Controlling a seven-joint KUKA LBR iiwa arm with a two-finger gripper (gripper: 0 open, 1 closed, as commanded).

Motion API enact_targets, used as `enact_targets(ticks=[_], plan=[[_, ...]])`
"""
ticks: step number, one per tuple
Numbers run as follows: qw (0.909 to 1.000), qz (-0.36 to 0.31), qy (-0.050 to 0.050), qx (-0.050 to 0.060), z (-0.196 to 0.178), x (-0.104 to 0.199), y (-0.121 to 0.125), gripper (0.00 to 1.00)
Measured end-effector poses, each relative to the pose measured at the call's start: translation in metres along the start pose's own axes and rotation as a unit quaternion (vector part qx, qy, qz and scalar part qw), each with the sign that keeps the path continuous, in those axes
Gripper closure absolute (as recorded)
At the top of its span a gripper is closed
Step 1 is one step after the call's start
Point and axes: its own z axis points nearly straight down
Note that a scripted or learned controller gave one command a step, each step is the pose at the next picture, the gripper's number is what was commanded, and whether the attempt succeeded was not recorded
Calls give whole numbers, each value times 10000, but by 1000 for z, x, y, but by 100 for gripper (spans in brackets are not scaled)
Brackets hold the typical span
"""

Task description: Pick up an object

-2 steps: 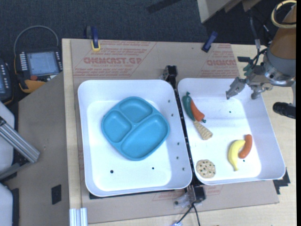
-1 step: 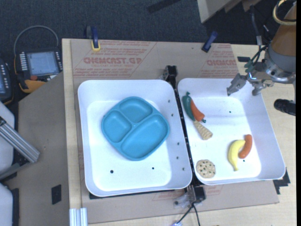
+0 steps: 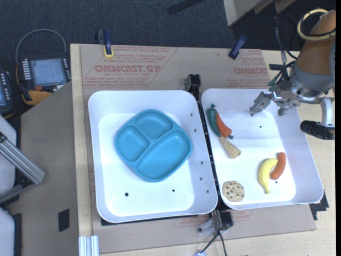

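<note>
left bin point(image 3: 101, 143): blue plate point(image 3: 153, 144), far left of tool | right bin point(image 3: 303, 143): carrot point(image 3: 219, 122) and cone point(image 3: 231, 148) left of tool; cookie point(image 3: 233, 190), banana point(image 3: 266, 176) and sausage point(image 3: 278, 166) touching, below tool | tool point(image 3: 273, 103): over right bin's far end, fingers spread open, holds nothing

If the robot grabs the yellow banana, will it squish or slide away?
The banana looks like smooth, shiny toy plastic, so it probably stays stiff rather than squishing. Its curved, glossy skin may slip between the gripper fingers. It leans against the sausage, so a push would likely nudge both, and its bent shape might make it spin on the bin floor.
</note>
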Motion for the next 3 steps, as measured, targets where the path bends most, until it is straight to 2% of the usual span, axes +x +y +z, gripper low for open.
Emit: enact_targets(ticks=[1, 2, 3], plan=[[10000, -3, 4, 5, 58, 3, 7, 0], [10000, -4, -2, -8, 72, 4, 7, 0], [10000, -10, -8, -28, 60, 4, 8, 100]])
